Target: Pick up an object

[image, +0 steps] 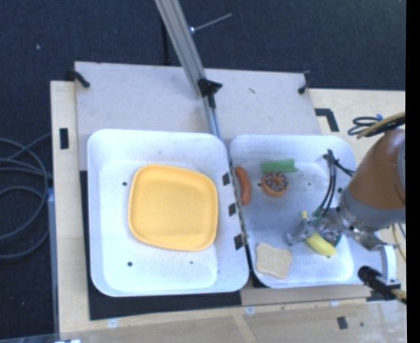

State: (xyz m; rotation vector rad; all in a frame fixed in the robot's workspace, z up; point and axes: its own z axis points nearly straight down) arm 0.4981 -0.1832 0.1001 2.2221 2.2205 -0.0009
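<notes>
Hovering claw low in right bin, just beside banana | claw state: cannot tell | bread slice near banana | yellow plate well apart, left bin

Dark blue-black carpet floor fills 12 o'clock and 9 o'clock sides. Light wooden bench occupies centre, edges running to 6 o'clock. Pale grey board lies on bench toward 12 o'clock. Slanted aluminium rail crosses from 12 o'clock toward centre, ending at black clamp. Grey cables loop over carpet at 9 o'clock. Yellow and black cables at 3 o'clock. Lighting even, bright, soft shadows.
</notes>
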